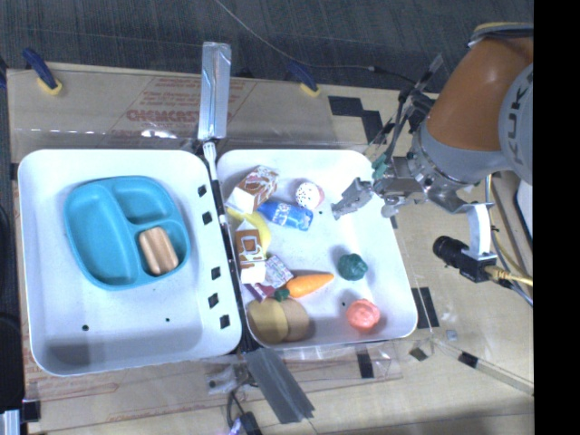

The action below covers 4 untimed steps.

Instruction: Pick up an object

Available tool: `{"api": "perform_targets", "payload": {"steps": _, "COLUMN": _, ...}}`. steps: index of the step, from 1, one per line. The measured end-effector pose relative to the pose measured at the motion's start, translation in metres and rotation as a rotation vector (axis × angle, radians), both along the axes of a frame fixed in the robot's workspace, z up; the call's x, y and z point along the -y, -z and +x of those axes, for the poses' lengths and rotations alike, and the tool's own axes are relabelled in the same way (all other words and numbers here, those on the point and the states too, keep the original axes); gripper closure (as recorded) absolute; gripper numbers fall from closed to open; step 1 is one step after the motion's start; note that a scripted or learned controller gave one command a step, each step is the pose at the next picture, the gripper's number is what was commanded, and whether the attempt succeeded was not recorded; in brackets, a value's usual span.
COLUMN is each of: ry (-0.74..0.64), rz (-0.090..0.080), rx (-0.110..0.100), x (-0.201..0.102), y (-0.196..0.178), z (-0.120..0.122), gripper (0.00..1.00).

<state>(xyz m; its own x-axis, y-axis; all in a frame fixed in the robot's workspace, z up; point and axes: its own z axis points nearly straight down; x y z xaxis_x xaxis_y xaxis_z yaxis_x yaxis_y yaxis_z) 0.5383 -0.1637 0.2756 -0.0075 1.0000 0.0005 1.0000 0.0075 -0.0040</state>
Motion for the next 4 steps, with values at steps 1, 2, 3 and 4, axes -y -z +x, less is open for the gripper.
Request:
{"api": "perform_targets", "payload": {"steps": 1, "ry": 0.051, "rz": 0.002, "rx": -0.008, "x": -0.003, "y": 0.113, "z": -0.028, "gripper": 0.00}}
{"api": "perform_targets", "payload": {"steps": 2, "ry": -0.037, "rz": 0.001, "rx": 0.004, "x": 0.013, "y": 0.184, "z": -0.046, "gripper": 0.00}}
{"api": "perform_targets", "payload": {"steps": 3, "ry": -0.139, "rz": 0.001, "rx": 0.003, "x": -0.045, "y": 0.151, "z": 0.002, "gripper": 0.00}}
{"api": "perform_targets", "payload": {"steps": 4, "ry": 0.112, "rz": 0.000, "rx": -0.018, "x": -0.042, "y": 0.188, "z": 0.113, "gripper": 0.00}}
